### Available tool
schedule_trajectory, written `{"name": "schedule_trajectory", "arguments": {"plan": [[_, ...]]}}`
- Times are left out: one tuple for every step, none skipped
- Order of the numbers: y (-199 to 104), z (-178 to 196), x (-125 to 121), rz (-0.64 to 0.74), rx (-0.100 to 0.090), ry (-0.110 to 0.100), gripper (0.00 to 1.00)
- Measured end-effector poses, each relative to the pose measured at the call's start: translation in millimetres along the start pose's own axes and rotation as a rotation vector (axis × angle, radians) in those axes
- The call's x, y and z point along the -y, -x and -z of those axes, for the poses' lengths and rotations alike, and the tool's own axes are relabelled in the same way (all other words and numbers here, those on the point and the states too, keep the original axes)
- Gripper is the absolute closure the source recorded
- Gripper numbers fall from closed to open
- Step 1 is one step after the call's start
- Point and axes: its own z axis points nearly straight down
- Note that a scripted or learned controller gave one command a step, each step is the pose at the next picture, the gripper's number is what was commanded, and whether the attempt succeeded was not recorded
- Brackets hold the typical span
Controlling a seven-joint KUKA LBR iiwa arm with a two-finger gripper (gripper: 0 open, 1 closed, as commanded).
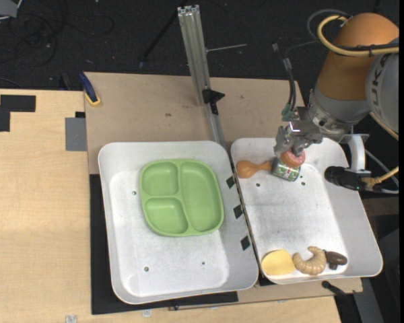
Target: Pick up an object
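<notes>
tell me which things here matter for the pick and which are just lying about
In play: gripper, down at the small can in the right bin.

Lying about: orange pear-shaped toy, yellow piece, tan croissant-like toy, brown piece, green divided plate in the left bin.

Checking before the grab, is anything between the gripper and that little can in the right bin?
Nothing visible. The gripper sits directly over the small can at the right bin's far end. The orange pear-shaped toy lies beside the can, not between.

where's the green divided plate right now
The green divided plate lies in the left bin, toward its upper middle, across the divider from the orange spoon-like toy.
</notes>
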Motion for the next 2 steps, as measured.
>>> {"name": "schedule_trajectory", "arguments": {"plan": [[-42, 5, 28, 0.002, -0.001, -0.004, 1.0], [-85, -11, 52, 0.002, 0.0, -0.006, 1.0]]}}
